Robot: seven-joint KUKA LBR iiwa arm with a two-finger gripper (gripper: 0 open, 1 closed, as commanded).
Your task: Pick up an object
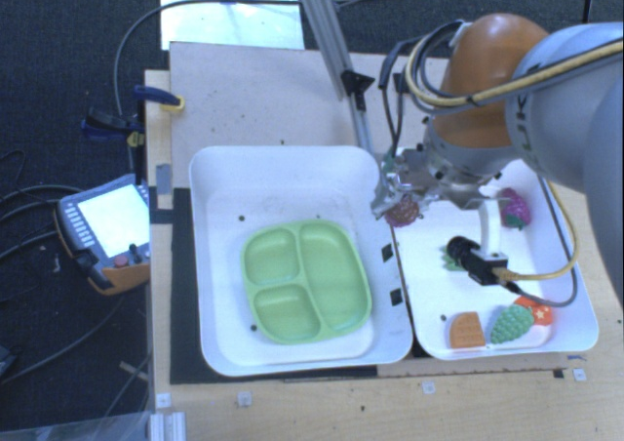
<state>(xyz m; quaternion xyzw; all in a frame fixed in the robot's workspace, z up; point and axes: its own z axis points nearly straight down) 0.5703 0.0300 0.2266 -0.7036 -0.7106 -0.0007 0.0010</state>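
Note:
My gripper (pixel 395 197) hangs over the ridge between the two bins, at the right bin's upper left corner. A small dark red, bumpy object (pixel 404 211) sits between its fingertips, and the gripper is shut on it. Lying in the right bin (pixel 577 337) are a magenta berry-like toy (pixel 515 207), a dark green item (pixel 456 254), an orange block (pixel 467 331), a green bumpy toy (pixel 511 324) and a red-orange piece (pixel 538 313). The wrist hides the top of this bin.
The left bin (pixel 219 185) holds a light green divided plate (pixel 305 280). A black fitting with a yellow cable (pixel 487 268) hangs from the arm over the right bin. A metal pole (pixel 327 24) crosses the back. A teach pendant (pixel 107 229) lies left of the bench.

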